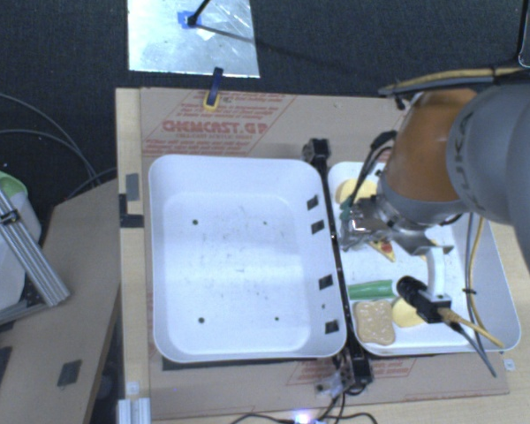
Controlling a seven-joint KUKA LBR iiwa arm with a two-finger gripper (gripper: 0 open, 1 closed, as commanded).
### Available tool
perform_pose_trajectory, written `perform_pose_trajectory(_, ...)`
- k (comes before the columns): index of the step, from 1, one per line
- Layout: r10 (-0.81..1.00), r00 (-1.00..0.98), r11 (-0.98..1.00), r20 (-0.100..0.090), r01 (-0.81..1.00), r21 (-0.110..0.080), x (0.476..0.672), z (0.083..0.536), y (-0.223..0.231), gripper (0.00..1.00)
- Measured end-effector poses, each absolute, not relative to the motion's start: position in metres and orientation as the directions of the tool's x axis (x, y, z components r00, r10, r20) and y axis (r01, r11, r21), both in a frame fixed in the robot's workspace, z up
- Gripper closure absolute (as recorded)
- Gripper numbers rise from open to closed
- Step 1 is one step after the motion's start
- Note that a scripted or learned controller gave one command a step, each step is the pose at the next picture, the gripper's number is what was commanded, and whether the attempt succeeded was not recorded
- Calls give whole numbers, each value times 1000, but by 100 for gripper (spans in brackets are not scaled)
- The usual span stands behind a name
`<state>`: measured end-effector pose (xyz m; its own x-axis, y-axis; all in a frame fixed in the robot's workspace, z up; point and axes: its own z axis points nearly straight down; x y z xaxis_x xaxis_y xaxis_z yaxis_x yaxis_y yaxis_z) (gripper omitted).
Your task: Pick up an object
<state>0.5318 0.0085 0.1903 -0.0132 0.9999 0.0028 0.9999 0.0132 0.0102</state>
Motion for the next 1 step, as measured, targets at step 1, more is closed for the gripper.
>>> perform_pose_trajectory(1,1000,-11,11,4,1000,6,486,257,61,100)
